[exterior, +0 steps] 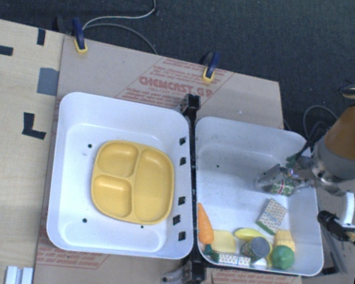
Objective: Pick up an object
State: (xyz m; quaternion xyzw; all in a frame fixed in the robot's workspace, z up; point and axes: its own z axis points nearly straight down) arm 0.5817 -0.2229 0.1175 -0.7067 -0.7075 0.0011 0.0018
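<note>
- Right bin: a cluster along its near edge, one of each: carrot, banana, checkered block, corn cob, green ball, grey round piece.
- Left bin: one yellow divided plate.
- Cardboard under the bins reads "CHEMCAST" in red.
- Gripper sits low in the right bin, above the checkered block; its opening and any hold cannot be made out.

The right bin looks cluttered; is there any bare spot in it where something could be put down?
Yes. The right bin has bare floor across its far half and left-middle, between the divider and the gripper. Its near edge is crowded: carrot, banana, corn, green ball.
</note>
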